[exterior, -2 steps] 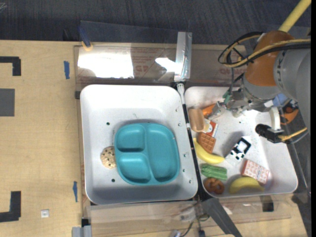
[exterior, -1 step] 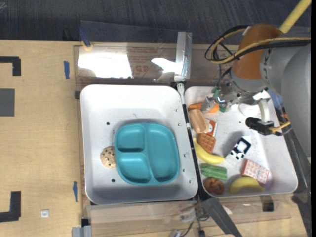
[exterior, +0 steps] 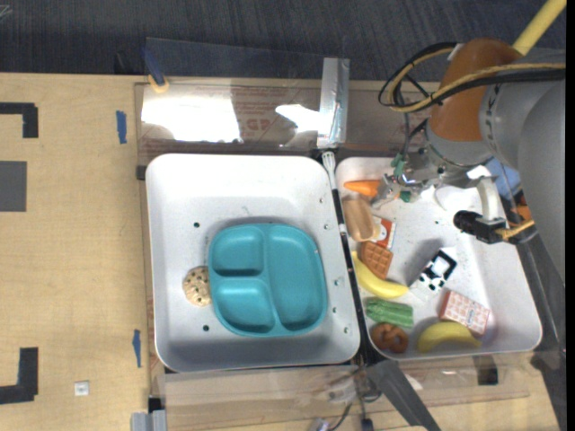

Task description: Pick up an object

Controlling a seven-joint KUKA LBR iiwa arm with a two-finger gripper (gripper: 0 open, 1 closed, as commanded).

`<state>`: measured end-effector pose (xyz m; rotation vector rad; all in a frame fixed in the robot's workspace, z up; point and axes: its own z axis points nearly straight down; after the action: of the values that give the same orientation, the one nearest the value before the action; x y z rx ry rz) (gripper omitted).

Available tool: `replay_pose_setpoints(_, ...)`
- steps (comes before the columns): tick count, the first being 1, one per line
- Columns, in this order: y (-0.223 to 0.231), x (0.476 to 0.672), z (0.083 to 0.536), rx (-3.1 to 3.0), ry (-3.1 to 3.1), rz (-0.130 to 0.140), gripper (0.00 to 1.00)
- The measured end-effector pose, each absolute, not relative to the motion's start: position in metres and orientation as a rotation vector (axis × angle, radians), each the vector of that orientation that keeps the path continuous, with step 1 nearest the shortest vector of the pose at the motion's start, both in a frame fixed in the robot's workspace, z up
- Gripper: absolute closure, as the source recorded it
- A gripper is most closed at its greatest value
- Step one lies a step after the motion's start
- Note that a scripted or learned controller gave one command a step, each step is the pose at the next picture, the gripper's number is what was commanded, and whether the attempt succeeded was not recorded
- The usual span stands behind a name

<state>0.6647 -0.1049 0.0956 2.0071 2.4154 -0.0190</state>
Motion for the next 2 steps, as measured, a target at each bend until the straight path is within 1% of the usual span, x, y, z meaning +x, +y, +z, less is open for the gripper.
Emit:
replay_pose_setpoints(1, -0.0233, 0.6265, 0.1868, 2.346, 2.087, 0.007, 1.00)
replay_pose_setpoints(2, -0.0248, 0.6255, 0.1847, 2.350, 2.086, 0.001, 0.00)
